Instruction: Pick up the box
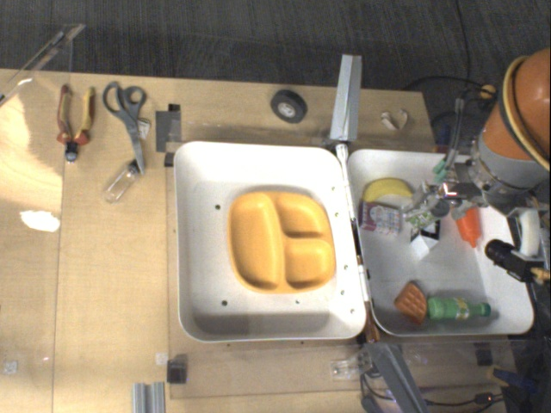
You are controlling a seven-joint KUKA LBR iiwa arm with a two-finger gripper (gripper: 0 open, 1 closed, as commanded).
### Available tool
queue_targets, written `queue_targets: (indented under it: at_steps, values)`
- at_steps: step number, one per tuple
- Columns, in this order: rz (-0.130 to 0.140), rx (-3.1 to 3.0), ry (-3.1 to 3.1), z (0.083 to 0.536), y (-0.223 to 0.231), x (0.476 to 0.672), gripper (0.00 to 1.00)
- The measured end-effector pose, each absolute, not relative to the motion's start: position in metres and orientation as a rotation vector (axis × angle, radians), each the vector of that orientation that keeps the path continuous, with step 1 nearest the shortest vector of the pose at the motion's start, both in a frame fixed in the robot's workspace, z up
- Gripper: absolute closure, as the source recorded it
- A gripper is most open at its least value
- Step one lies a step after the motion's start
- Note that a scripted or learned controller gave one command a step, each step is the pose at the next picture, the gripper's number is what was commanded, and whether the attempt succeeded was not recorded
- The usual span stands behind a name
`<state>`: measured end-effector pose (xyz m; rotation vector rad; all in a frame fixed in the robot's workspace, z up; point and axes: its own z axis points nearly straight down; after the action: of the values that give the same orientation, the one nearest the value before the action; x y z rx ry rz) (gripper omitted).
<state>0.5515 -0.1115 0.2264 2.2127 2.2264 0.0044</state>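
Bench of pale wood [103,274] fills the frame you are looking down on, with two shallow white bins side by side on it. The large left white bin [207,312] sits at centre and holds a yellow three-compartment plastic tray [280,239], lying flat in its middle.

The smaller right white bin [508,317] sits at the right of the frame. Along its lower edge you can see a green plastic bottle [456,309] on its side, with a brown waffle-patterned piece [411,301] touching its left end. At the bin's upper left lies a round yellow object [387,188], and just below it a small box-like pack with purple print [380,218]; that looks to be the box, though the view is too blurred for you to be sure. An orange carrot-shaped item [467,226] lies further right.

The grey arm with its orange band [521,119] comes in from the upper right, and the two-finger gripper [426,213] hangs low over the right bin, just right of the pack. You cannot tell how wide its claw stands.

On the bench at the upper left lie grey-handled scissors [129,114] and red-handled pliers [73,119]; a black tape roll [288,106] sits above the left bin.
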Motion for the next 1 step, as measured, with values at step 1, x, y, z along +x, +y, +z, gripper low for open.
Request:
queue_targets:
  at_steps: [1]
  values:
    - [0.002, 2.084, 2.350, 0.1292, -0.0950, 0.5945, 0.00]
